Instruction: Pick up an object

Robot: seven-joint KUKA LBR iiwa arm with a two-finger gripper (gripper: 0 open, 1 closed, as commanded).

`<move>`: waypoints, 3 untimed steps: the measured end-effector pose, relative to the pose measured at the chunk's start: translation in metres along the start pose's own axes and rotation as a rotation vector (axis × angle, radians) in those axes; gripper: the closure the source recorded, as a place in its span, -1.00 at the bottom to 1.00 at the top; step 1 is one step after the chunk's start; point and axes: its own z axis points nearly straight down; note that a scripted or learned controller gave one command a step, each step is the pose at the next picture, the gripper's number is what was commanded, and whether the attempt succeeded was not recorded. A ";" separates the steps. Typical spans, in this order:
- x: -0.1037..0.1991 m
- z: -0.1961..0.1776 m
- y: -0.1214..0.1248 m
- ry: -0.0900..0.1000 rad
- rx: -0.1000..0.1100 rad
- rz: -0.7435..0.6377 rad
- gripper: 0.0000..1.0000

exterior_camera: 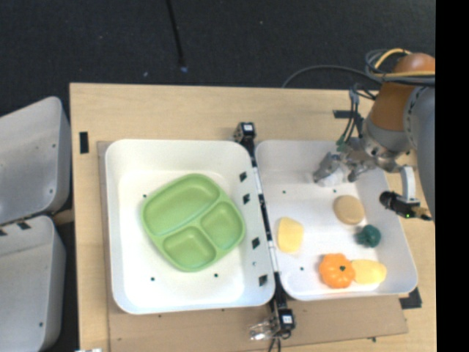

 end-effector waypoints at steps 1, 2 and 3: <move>-0.001 -0.015 0.002 -0.005 -0.008 -0.003 1.00; 0.000 -0.069 -0.007 -0.001 -0.008 0.004 1.00; 0.002 -0.134 -0.004 -0.002 -0.011 -0.001 1.00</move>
